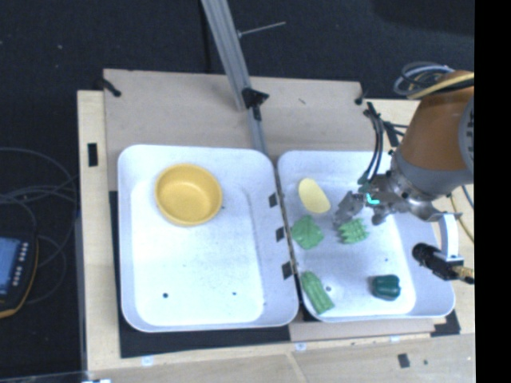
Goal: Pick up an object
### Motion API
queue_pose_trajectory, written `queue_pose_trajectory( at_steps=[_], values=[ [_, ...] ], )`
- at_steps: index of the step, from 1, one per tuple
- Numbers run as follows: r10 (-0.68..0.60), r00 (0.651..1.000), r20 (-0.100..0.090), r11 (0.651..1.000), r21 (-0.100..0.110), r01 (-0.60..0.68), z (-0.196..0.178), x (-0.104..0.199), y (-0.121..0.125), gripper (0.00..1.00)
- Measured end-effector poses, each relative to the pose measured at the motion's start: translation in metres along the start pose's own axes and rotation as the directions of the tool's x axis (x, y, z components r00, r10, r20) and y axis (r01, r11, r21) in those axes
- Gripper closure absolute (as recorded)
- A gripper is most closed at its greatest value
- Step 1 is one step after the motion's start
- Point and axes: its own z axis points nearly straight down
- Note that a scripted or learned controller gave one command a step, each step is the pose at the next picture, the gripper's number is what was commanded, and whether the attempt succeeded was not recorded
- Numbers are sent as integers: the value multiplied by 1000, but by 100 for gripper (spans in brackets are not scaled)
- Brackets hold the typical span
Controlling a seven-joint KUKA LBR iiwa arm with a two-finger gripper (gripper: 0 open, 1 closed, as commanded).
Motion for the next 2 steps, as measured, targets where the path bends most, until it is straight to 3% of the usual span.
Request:
queue_pose_trajectory(
  at_steps=[1,2],
  values=[
    [0,1000,0,1000,0,0,0,0,0,0],
    [1,1000,0,1000,5,-1,57,-7,-7,0]
  ],
)
